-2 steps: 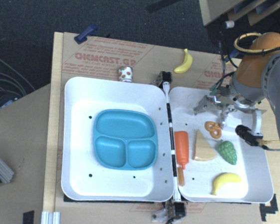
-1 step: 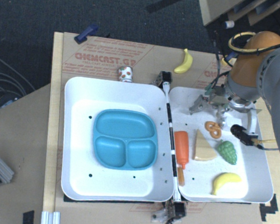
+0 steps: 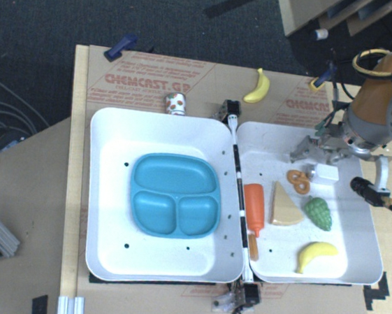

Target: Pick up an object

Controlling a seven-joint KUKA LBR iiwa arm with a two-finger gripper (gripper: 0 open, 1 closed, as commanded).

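The two shallow white plastic bins lie side by side: the left bin (image 3: 101, 247) holds a blue three-compartment plate (image 3: 175, 194), and the right bin (image 3: 363, 235) holds the graspable pieces. The grey arm's two-finger gripper (image 3: 314, 151) hovers over the right bin's far part; whether its jaws are wide or narrow I cannot tell. Nothing shows between them. The small brown pretzel (image 3: 298, 180) lies just toward the camera from the gripper, nearest of all. Beyond it sit the tan sandwich wedge (image 3: 285, 205), green ridged vegetable (image 3: 318, 213), long orange carrot (image 3: 253, 207) and yellow banana (image 3: 316, 255).
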